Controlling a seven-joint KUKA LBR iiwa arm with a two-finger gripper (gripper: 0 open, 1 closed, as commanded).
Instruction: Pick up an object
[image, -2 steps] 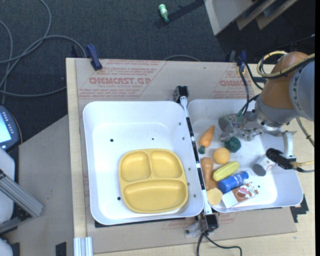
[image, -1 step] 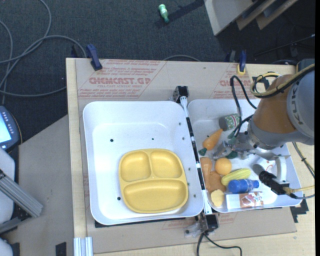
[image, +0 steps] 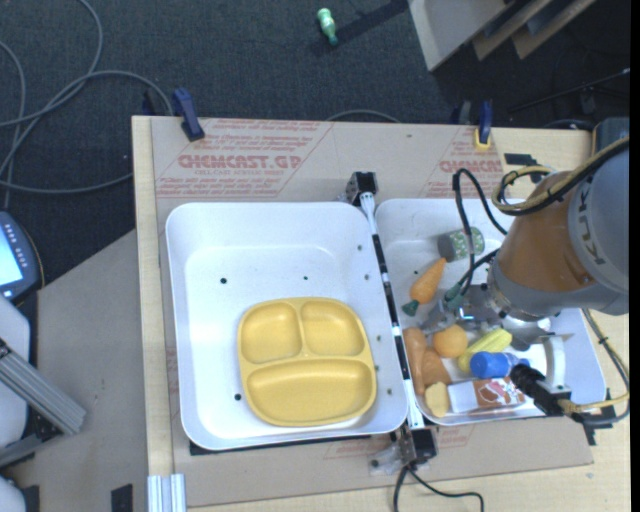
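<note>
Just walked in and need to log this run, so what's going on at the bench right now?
A grey robot arm with an orange band reaches in from the right and hangs low over the right-hand shallow white bin, above a heap of small items: an orange carrot-shaped toy, a round orange ball, a yellow banana-shaped piece and a blue cap-like object. Its end effector is hidden under the wrist, so no grasp can be confirmed. The left-hand white bin holds a yellow plastic divided plate, untouched.
</note>
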